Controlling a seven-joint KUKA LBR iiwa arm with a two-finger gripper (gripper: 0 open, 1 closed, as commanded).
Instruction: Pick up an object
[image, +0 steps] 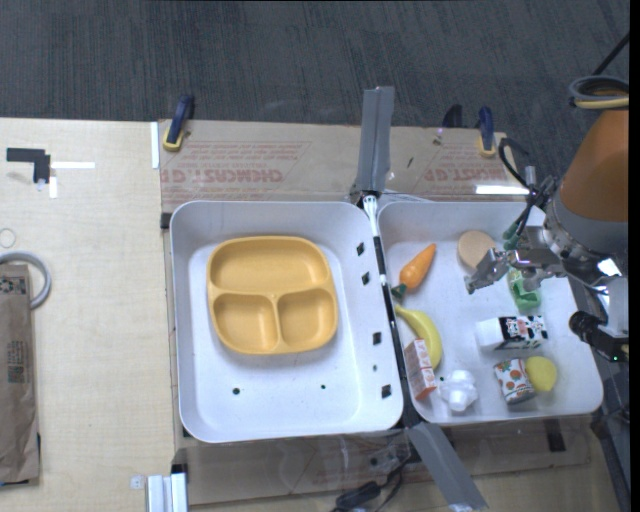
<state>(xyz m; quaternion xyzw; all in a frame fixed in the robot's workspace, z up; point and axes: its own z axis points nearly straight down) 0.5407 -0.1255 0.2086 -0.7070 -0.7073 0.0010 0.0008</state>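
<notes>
My gripper hovers over the upper middle of the right bin, open, with nothing between its fingers. Just left of it and above lies a tan round object. A green object sits right below the gripper, partly covered by it. An orange carrot lies at the bin's upper left, with a banana below it. In the lower part are a black-and-white carton, a printed can, a yellow lemon, a white lump and a small red-labelled packet.
The left bin holds a yellow divided plate. A grey divider bar stands between the bins at the back. The arm's orange band and wrist overhang the right bin's right side.
</notes>
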